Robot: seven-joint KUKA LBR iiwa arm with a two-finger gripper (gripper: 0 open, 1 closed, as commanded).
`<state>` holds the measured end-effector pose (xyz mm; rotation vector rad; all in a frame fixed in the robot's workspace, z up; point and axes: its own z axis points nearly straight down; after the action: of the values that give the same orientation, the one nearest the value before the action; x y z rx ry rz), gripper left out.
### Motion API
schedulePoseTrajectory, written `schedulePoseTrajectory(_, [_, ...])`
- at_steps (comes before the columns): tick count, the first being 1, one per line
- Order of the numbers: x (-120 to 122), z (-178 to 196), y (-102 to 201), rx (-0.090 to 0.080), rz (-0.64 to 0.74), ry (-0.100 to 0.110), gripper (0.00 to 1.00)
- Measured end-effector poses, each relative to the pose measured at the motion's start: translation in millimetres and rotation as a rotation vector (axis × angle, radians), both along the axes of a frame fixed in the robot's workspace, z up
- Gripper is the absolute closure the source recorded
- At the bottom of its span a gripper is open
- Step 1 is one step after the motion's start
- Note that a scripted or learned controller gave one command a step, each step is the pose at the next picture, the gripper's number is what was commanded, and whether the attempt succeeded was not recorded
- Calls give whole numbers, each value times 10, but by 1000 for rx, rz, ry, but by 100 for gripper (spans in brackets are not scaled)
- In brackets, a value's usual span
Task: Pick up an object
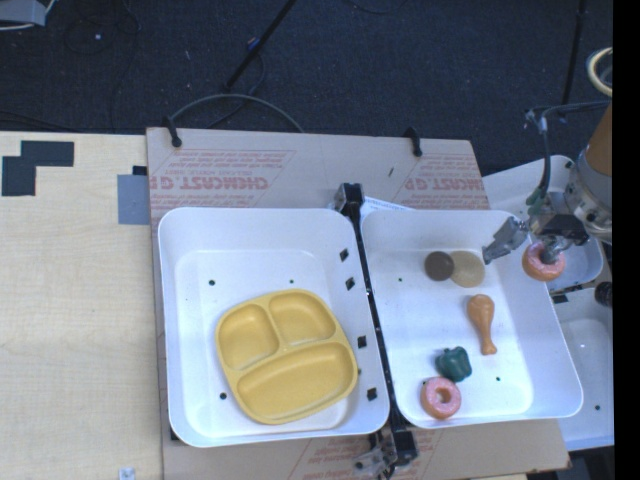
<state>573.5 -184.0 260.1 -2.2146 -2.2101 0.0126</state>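
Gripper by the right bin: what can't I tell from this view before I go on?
- Gripper: too small and cluttered to judge a grasp on the donut beside it.
- Arm: cut off by the right edge.
- Green toy: too small to identify.
- Second donut: contact with the bin wall unclear.

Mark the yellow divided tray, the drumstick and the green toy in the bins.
yellow divided tray (288, 367): camera view, left bin, on the ridge between its compartments.
drumstick (481, 313): camera view, right bin, on the thick meaty end.
green toy (454, 364): camera view, right bin, on its body, above the pink donut.
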Motion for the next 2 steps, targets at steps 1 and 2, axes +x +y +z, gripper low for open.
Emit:
schedulePoseTrajectory(1, [21, 66, 2, -2, 2, -11, 0])
schedulePoseTrajectory(2, [10, -540, 93, -1, 3, -7, 0])
